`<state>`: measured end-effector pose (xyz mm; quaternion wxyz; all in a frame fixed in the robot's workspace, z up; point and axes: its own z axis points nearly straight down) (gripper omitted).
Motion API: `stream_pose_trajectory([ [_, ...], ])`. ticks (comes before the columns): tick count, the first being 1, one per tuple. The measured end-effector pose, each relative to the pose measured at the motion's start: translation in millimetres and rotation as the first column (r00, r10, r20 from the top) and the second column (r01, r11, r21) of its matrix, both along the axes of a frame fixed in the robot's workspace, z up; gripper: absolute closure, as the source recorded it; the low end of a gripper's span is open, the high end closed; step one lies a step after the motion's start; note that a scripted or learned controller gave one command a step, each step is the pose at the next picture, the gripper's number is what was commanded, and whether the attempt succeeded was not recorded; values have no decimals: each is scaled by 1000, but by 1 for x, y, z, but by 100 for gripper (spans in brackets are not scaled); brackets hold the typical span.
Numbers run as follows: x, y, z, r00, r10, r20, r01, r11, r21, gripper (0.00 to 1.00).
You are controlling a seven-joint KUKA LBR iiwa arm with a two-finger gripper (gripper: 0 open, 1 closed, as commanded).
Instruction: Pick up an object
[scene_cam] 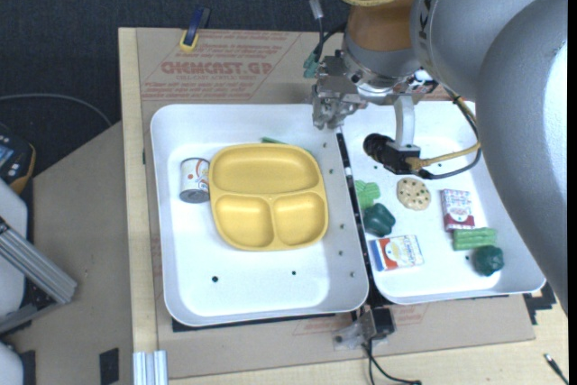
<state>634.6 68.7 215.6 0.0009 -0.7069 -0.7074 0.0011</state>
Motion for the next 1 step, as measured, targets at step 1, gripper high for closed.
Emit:
stream_pose_trajectory([
  [1, 1, 3, 0, 1000, 0, 1, 0, 1000, 0, 100],
])
